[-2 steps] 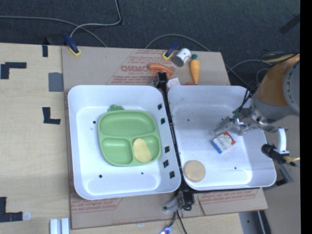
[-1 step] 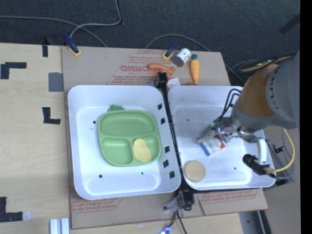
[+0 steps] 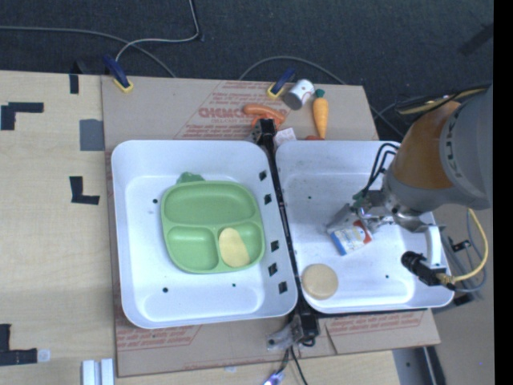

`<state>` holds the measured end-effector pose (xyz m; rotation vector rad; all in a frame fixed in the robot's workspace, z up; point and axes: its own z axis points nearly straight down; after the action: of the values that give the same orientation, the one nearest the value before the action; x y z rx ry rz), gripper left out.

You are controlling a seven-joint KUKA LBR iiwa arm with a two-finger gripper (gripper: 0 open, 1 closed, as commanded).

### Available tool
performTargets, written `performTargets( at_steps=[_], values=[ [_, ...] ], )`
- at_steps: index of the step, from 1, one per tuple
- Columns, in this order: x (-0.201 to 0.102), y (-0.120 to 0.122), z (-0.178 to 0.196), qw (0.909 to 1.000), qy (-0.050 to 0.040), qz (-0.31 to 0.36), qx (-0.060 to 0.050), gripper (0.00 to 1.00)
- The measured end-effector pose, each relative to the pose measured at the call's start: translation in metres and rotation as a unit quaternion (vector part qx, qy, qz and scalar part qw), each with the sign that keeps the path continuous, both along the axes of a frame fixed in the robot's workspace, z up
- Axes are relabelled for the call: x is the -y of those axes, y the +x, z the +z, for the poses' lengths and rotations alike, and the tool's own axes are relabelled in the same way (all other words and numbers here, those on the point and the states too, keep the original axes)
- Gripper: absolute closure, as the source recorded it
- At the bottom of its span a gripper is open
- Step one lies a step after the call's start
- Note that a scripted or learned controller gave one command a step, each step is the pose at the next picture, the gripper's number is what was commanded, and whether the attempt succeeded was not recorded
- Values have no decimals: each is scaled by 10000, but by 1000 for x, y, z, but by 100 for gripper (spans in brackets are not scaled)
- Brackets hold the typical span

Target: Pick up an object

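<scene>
A dark carpeted floor with a thin pale cable (image 3: 160,34) looped across it lies beyond the far edge of the bench (image 3: 48,215), whose light wooden top carries a sheet of brown cardboard (image 3: 224,111) under two shallow white bins set side by side. In the left bin (image 3: 132,239) a green divided plate (image 3: 210,207) sits near the middle, with a pale yellow oval piece (image 3: 234,248) resting in its near right compartment. The right bin (image 3: 321,167) holds a small packet printed in white, blue and red (image 3: 351,237) toward its middle, and a round tan disc (image 3: 320,281) lies close to the near left corner of that bin. The grey arm (image 3: 469,151), with its orange band (image 3: 421,151), comes in over the right edge of the right bin, and its gripper (image 3: 359,219) is down at the packet — touching it or just above it, which cannot be told from this slant. Whether the jaws are released or clenched cannot be told either. On the cardboard past the far edge of the bins lie a toy carrot (image 3: 321,115), a small grey-and-white cylinder (image 3: 300,94) and an orange sausage-shaped piece (image 3: 264,112); two blue-and-yellow clamps (image 3: 118,74) grip the cardboard's far edge.
</scene>
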<state>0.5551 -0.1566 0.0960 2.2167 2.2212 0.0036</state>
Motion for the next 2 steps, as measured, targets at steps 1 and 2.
performTargets(
  at_steps=[1, 2],
  values=[
    [-70, 64, 89, 10000, 7, 4, -10, 100],
    [-111, 34, 88, 10000, 6, -2, -24, 100]
  ],
)
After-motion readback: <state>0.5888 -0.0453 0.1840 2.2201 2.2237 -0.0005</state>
